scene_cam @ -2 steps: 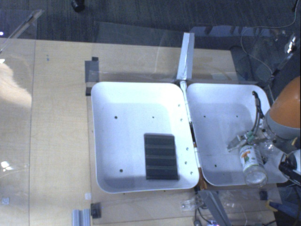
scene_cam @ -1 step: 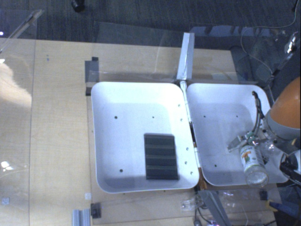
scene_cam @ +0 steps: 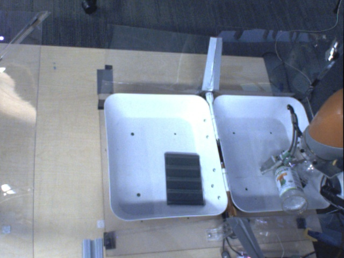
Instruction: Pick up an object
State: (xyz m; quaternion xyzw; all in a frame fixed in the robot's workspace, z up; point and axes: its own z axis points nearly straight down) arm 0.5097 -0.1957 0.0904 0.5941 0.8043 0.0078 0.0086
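Arm (scene_cam: 328,130): reaching in from the right, grey with an orange band, hanging over the right shallow white bin (scene_cam: 242,138).
Claw (scene_cam: 282,163): sitting low in that bin; open or closed, impossible to tell.
Clear plastic bottle with a pale label (scene_cam: 288,186): lying tilted at the right bin's near right corner, just beside the claw.
Black ribbed rectangular block (scene_cam: 184,178): lying flat in the left white bin (scene_cam: 134,117), towards its near edge.
Pale wooden desk (scene_cam: 64,160): carrying both bins.
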